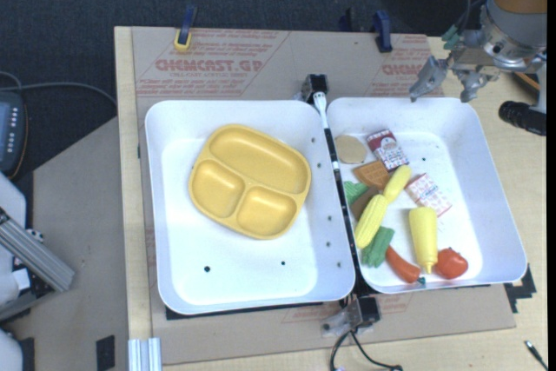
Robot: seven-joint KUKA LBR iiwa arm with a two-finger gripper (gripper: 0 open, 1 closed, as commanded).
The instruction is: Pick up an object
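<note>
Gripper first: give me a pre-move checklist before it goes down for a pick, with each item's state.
1. Gripper open, nothing between its fingers: ok.
2. Gripper above a target: not ok; it hovers at the far rim of the right bin, beyond the toys.
3. Easy target available: ok; yellow bottle lies with bare floor to its right.
4. Corn cob free to lift: not ok; it is crowded among neighbours.
5. Yellow tray out of the path: ok; it lies in the left bin.
</note>
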